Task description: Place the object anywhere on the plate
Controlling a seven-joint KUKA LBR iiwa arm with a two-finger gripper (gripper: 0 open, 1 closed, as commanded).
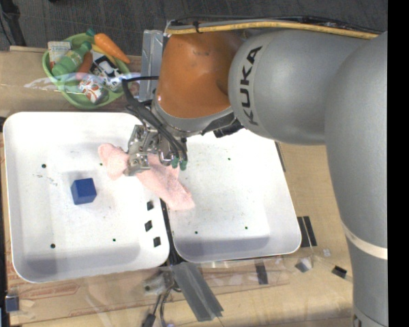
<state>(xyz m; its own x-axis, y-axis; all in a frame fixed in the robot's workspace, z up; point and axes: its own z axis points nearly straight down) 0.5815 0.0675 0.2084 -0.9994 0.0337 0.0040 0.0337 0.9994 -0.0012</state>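
Note:
A small blue cube (84, 190) sits on the floor of the left bin (27, 148), left of centre. A flat, pale pink piece (165, 186) lies across the divider between the two bins, running from the left bin's upper right toward the right bin's (259, 203) lower left. My gripper (155, 157) hangs directly over the middle of this pink piece, close above or touching it, and hides part of it. The cube is well clear of the gripper, to its lower left.
A green bowl (82, 99) holding a carrot, a bottle and other small items stands behind the left bin. The arm's large grey and orange body (211, 73) covers the back of the right bin. Black tape marks lie near the bench's front edge.

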